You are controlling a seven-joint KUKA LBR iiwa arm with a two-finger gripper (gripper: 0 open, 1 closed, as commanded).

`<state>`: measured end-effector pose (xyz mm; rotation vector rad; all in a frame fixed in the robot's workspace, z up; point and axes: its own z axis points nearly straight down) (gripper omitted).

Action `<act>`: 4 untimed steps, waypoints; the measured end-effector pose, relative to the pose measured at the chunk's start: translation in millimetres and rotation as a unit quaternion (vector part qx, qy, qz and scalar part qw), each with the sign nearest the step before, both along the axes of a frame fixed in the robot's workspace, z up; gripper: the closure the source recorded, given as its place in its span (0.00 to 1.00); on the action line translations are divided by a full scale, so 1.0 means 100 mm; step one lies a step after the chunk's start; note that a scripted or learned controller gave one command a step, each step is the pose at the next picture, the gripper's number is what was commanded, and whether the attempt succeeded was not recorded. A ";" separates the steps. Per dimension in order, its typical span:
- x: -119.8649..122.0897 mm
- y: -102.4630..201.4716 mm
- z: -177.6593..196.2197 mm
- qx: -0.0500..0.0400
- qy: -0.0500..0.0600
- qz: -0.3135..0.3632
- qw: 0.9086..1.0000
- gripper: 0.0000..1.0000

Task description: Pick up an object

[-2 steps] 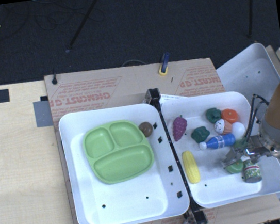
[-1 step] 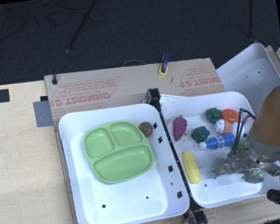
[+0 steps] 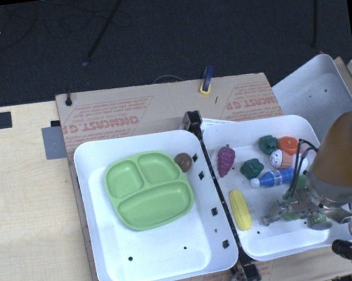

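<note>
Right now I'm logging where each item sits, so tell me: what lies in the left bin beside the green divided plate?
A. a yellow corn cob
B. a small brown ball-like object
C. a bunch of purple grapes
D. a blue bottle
B: the small brown ball-like object rests at the right edge of the green divided plate in the left bin, while the corn, bottle and grapes lie in the right bin.
</note>
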<state>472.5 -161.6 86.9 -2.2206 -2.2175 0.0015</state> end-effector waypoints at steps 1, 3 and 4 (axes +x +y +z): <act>0.00 -0.02 0.11 0.000 -0.001 -0.003 1.000 1.00; 0.18 -0.08 1.10 -0.001 -0.002 0.001 1.000 1.00; 0.18 -0.09 1.42 -0.001 -0.002 0.001 1.000 1.00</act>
